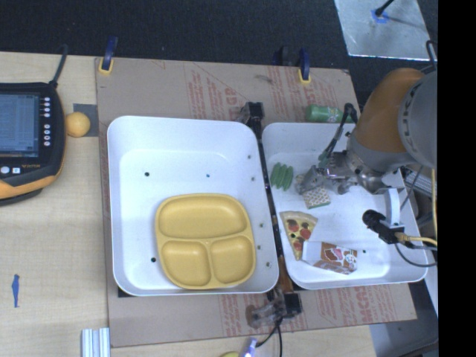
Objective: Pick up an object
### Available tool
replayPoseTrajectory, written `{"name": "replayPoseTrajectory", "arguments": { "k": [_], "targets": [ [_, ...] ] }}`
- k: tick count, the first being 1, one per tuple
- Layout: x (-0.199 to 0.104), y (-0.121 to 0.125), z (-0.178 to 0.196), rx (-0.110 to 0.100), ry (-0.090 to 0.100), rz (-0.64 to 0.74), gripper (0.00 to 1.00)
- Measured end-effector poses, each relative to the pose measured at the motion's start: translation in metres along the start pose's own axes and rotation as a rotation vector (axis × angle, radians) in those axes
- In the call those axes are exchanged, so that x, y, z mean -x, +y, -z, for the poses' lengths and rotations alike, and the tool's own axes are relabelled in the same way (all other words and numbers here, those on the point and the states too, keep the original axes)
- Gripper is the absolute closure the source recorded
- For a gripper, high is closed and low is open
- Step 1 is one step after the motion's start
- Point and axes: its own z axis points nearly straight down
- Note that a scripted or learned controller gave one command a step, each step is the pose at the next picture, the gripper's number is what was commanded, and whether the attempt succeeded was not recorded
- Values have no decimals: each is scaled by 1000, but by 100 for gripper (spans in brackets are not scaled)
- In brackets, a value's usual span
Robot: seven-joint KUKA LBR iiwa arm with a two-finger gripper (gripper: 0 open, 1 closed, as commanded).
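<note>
Speckled grey, a small patterned block (317, 197) lies in the right bin (372, 274), just below the pincer (318, 177), whose finger spread I cannot tell. Green pea pod (281, 175) sits beside it to the left; a pizza slice toy (298, 231) and printed packet (338, 257) lie nearer. A yellow divided plate (205, 239) rests in the left bin (141, 147).
</note>
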Motion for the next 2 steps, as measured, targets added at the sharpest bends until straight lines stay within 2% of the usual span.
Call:
{"name": "replayPoseTrajectory", "arguments": {
  "k": [1, 2],
  "targets": [
    [1, 0, 10, -2, 0, 1, 100],
    [-66, 20, 101, 3, 2, 0, 100]
  ]
}}
